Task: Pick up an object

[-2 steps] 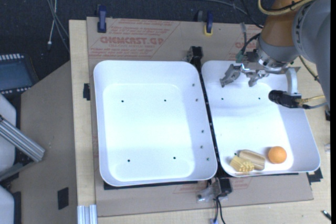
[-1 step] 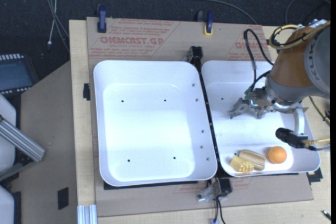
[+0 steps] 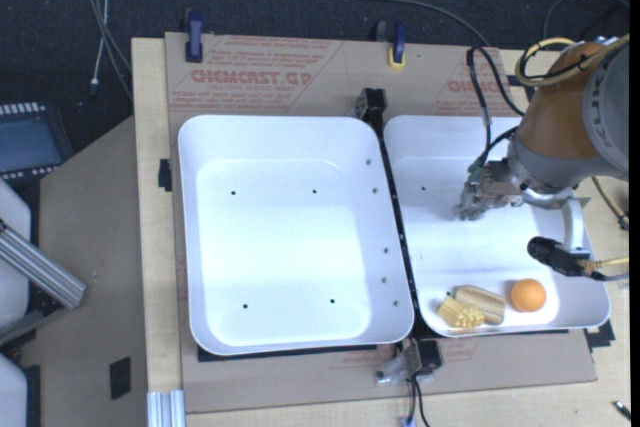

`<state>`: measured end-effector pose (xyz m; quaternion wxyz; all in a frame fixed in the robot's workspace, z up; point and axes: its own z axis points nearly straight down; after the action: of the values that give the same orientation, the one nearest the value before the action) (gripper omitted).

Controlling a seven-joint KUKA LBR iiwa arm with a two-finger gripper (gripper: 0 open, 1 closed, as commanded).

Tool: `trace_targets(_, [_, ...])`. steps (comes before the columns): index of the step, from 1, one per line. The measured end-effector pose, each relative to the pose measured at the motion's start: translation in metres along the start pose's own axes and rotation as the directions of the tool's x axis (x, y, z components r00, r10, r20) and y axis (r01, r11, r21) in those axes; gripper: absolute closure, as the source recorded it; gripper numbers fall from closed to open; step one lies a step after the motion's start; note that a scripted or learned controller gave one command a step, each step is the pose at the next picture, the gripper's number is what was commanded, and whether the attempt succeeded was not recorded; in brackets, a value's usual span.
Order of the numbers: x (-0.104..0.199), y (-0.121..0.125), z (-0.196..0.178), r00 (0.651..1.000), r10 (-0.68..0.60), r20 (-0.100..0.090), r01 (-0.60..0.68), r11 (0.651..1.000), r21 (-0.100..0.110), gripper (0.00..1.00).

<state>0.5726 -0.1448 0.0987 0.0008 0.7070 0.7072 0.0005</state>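
My gripper (image 3: 478,199) hangs over the back half of the right shallow white plastic bin (image 3: 432,155); I cannot tell its state. Toward that bin's front edge lie a round orange ball (image 3: 528,295), a tan oblong roll (image 3: 480,298) and a yellow knobbly corn piece (image 3: 461,315), all well apart from my gripper.

Grey arm (image 3: 612,110), orange wrist band, black and yellow cables, small metallic gripper (image 3: 472,203).
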Motion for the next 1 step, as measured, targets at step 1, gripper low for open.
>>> trace_targets(1, [0.041, -0.0067, -0.0588, 1.0, -0.003, 0.0, 0.003, 1.0, -0.004, 1.0])
